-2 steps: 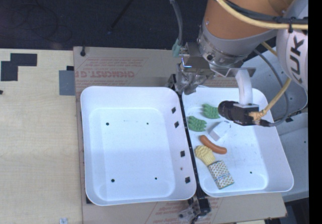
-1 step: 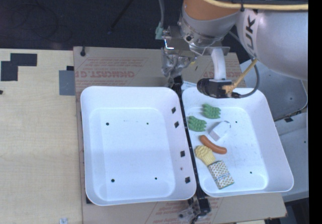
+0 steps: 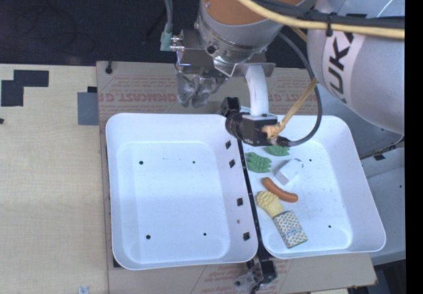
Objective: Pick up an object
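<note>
1. At about 12 o'clock above the left bin, over the bench's far edge: the gripper, hanging off the grey-and-orange arm. Fingers look drawn close together, nothing visible between them; fingertips dark and small, so I read this as empty but not with certainty.
2. Right bin holds the candidates, clustered along its left wall from 11 to 7 o'clock: two green leafy pieces, a small white block, an orange sausage, a yellow ridged piece, a patterned packet.
3. All of them rest on the bin floor, well apart from the gripper.
4. Judgement: nothing picked yet. Left to do: shift to the right bin, descend over one item, close, lift.
5. Sausage, ridged piece and packet lie close together; a grasp there may catch a neighbour.
</note>
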Action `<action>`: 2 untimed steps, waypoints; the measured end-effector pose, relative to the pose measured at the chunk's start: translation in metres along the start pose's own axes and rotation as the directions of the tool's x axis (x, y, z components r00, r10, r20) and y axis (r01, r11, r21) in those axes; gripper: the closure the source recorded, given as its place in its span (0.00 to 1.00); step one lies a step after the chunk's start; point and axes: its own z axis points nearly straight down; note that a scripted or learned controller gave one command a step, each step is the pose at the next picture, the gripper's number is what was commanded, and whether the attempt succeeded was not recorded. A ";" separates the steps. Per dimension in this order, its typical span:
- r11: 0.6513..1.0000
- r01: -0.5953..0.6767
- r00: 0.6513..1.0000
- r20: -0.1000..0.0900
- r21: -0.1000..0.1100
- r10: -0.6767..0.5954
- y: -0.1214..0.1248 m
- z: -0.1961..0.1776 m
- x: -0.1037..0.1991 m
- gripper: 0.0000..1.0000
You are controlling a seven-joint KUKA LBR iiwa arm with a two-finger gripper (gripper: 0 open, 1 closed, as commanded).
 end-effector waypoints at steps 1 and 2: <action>1.000 -0.006 1.000 0.002 -0.003 0.006 0.005 -0.082 -0.003 1.00; 1.000 -0.008 1.000 0.008 0.014 0.008 -0.079 0.005 -0.007 1.00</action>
